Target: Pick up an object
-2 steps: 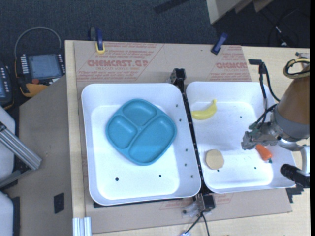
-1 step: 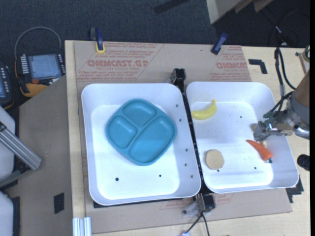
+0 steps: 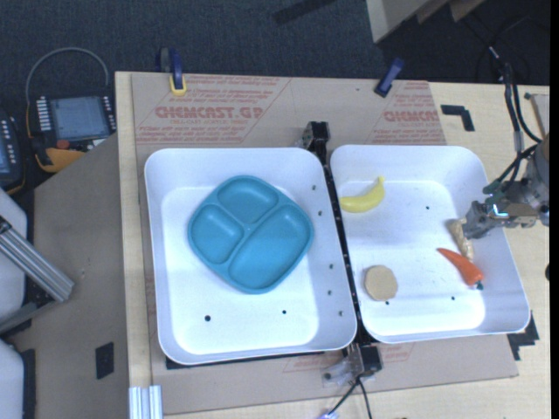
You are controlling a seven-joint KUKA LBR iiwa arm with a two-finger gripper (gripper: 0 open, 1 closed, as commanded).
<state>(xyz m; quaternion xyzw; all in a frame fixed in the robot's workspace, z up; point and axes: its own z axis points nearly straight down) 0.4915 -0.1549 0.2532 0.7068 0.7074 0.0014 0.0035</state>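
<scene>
From the fixed overhead camera, we see the table (image 3: 262, 103) carrying two shallow white bins side by side, the left bin (image 3: 166, 234) holding a blue divided plate (image 3: 251, 232) that lies flat near its middle, and the right bin (image 3: 419, 321) holding the small items a pick could target. The arm enters from the right, and its tool (image 3: 479, 221) hangs low over the right bin's far side, just above a pale, tan piece (image 3: 459, 236) that sits beside an orange carrot (image 3: 463, 265); we judge that this placement sets up a grab at one of those two. Whether the tool is spread or closed we cannot tell, and we see nothing gripped in it. The carrot, our likeliest target, is a slim, tapered orange piece lying on a slant near the bin's right wall, touching or nearly touching the tan piece. A yellow banana (image 3: 364, 196) curves near the upper left of that bin, and a round tan cookie (image 3: 381, 283) lies lower down, both well apart from the tool.
</scene>
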